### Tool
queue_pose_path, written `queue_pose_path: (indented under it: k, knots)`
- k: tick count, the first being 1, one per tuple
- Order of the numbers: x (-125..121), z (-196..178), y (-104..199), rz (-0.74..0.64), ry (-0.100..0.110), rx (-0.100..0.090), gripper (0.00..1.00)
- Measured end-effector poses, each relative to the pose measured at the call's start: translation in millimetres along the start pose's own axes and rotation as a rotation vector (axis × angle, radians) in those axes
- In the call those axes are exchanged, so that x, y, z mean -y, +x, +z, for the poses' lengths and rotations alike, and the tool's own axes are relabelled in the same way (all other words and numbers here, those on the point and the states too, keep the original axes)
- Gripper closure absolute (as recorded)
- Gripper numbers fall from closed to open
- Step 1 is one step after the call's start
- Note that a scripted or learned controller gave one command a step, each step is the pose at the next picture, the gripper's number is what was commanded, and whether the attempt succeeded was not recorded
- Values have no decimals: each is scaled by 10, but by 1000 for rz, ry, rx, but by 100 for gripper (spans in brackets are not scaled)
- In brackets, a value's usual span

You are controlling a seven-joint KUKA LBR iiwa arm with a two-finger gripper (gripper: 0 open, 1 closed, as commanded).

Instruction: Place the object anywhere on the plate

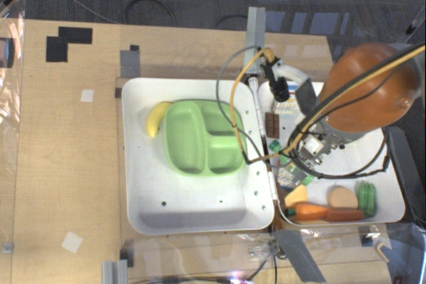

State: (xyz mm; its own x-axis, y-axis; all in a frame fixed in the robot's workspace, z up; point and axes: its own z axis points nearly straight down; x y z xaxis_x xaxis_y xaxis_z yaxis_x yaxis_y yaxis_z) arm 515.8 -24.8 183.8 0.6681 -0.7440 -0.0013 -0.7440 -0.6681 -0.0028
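Observation:
A green divided plate (pixel 202 137) lies in the left bin (pixel 193 209), with a yellow banana (pixel 156 118) against its left rim. My gripper (pixel 301 155) is low over the left side of the right bin (pixel 394 199), under the orange wrist band. It is right of the plate, across the wall between the bins. Beneath it lies a small green-and-white item (pixel 290 174), partly hidden. I cannot make out anything held.
Along the right bin's front lie a yellow wedge (pixel 297 195), a carrot (pixel 326 213), a tan round piece (pixel 342 197) and a green item (pixel 366 198). A brown block (pixel 272 124) sits near the dividing wall. Cables loop over the plate's right edge.

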Motion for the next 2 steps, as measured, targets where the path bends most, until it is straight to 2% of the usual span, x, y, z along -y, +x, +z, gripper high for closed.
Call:
queue_pose_path:
  k: [1,2]
  knots:
    - [490,-10,-559,-316,1,0,100]
    - [486,-10,-552,-314,2,-1,0]
